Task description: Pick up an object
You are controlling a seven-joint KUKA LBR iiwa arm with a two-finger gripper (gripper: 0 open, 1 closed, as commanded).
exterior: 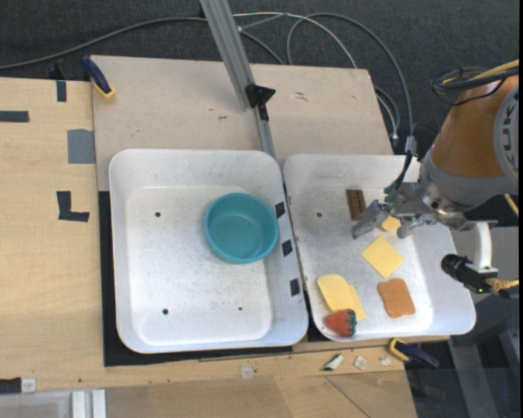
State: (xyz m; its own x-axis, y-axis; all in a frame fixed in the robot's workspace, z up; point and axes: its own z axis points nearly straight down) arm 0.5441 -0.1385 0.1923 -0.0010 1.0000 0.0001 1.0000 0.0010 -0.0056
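My gripper [390,223] hangs low over the right bin [318,181], in its upper right part. Its two grey fingers [366,223] are spread wide, so it is open. A small yellow piece [390,225] lies between them, with a gap on each side. Just below it lies a yellow cheese slice [383,257]. A small brown block [356,203] sits to the gripper's left. Nearer the front edge are an orange toast piece [397,298], a pale yellow piece [339,293] and a red strawberry-like item [341,323].
The left bin [148,233] holds a teal bowl [241,226] near its right side. A grey pole [235,55] slants across the back, ending at the wall between the two bins. Cables loop behind the right bin.
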